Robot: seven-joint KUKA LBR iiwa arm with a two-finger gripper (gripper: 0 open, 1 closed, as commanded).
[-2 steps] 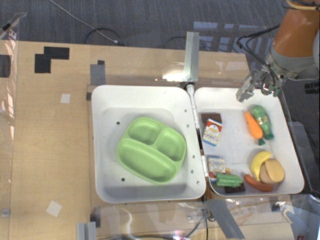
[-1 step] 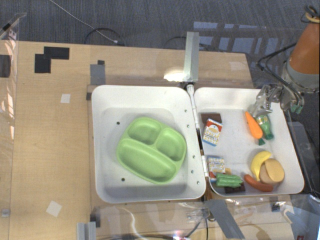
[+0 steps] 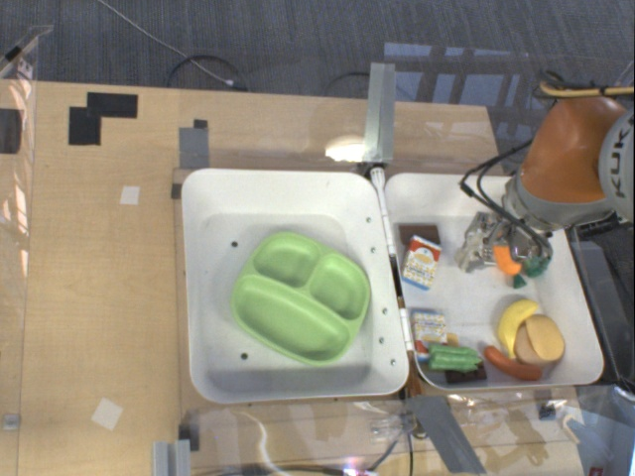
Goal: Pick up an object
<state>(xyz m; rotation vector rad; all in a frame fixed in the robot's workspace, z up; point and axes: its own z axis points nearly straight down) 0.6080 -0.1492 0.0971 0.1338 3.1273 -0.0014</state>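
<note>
My gripper (image 3: 502,254) hangs over the upper middle of the right bin (image 3: 585,305), below the arm's orange band. A small orange toy carrot (image 3: 508,259) with a green top sits between its fingers, and the gripper looks shut on it. Several other toys lie in that bin: a red and white carton (image 3: 422,263) at the left, a small printed box (image 3: 429,323), a green piece on a dark block (image 3: 454,357), a red sausage (image 3: 513,363), a yellow banana (image 3: 516,323) and a tan round bun (image 3: 542,339).
The left bin (image 3: 208,266) holds a green divided plate (image 3: 301,294). A metal divider post (image 3: 381,117) stands behind the wall between the two bins. Black cables (image 3: 486,181) hang near the wrist.
</note>
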